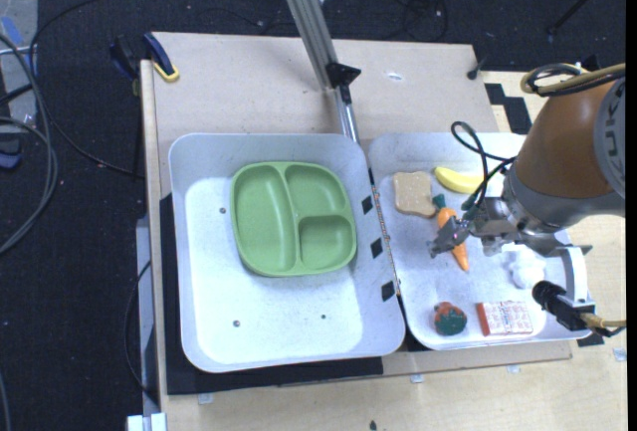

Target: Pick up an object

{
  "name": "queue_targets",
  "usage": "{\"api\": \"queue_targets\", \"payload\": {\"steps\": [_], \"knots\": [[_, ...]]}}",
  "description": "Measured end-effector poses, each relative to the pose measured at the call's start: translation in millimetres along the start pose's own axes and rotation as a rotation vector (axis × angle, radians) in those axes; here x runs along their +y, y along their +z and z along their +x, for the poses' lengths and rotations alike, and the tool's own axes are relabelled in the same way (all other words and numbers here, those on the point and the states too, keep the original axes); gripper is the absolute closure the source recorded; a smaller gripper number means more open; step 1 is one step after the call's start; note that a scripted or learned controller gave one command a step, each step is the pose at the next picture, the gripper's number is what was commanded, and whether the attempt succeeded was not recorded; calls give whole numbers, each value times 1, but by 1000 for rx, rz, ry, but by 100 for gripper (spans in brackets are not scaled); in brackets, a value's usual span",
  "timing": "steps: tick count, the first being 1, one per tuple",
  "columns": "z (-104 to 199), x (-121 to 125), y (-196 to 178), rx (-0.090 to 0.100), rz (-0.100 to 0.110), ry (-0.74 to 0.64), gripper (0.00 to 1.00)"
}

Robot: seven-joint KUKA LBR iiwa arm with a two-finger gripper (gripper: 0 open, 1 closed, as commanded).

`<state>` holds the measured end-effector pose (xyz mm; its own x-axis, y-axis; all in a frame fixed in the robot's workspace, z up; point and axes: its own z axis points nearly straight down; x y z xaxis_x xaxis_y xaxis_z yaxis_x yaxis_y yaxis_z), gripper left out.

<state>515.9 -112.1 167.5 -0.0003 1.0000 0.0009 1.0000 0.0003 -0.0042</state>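
Observation:
An orange carrot (461, 256) lies in the right bin (413, 152), near its middle. My gripper (448, 238) is down right over the carrot and covers its middle part, so orange shows above and below it. Whether the carrot is gripped is hidden. A yellow banana (456, 180) and a slice of toast (412, 192) lie just behind the gripper. A small white object (520, 268) rests to the carrot's right, under the arm's wrist.
The left bin (199, 220) holds a green divided plate (295, 218). At the front of the right bin sit an orange and green toy (450, 318) and a red and white packet (506, 318). A metal pole (309, 11) slants in from the back.

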Motion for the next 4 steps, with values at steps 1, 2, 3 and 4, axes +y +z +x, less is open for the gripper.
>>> {"api": "queue_targets", "payload": {"steps": [1, 2, 3, 4], "knots": [[-7, -6, 59, 0, 2, 2, 0], [-7, -5, 74, -1, -6, 2, 0], [-8, -4, 63, -4, -11, 4, 100], [-13, -12, 11, -2, -8, 2, 100]]}}
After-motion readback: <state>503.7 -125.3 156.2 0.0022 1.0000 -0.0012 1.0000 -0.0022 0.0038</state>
